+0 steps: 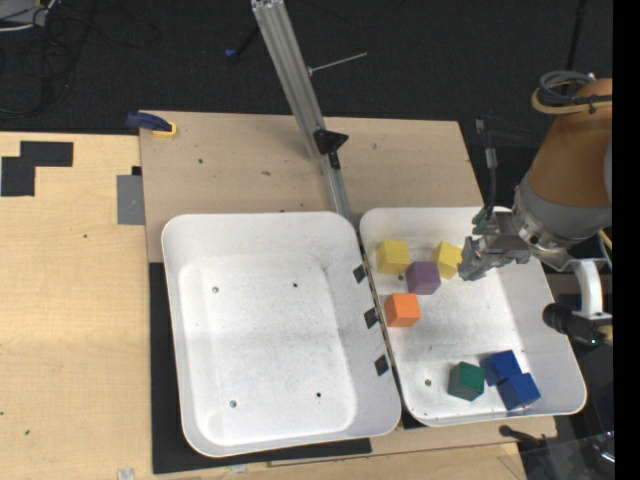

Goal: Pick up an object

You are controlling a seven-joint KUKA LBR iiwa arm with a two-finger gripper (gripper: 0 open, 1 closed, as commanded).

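Likeliest pick: small yellow block [449, 258], right bin [560, 368], far part, just left of the gripper [470, 265].
Handling, judged: rigid little cube, light, flat faces; looks like painted wood or plastic, so somewhat smooth but not fragile.
Where to grip: across two opposite flat sides, square-on, fingers clear of its neighbour.
Crowding: purple block [423, 277] sits just beside it on the left and nearer side, possibly touching; too close to tell.
Other candidates, same bin: larger yellow block [393, 256] at far left; orange block [403, 309] nearer, close to the bin's left wall; green block [465, 380] and blue pieces [510, 378] at the near edge, side by side.
Easiest alternative: orange block, standing apart from the rest.
Tool: gripper low over the bin floor, right of the small yellow block; whether its jaws are wide or narrow cannot be told, and nothing is seen held.
Arm: grey and orange, entering from the right.
Left bin [190, 268]: white, adjoining.
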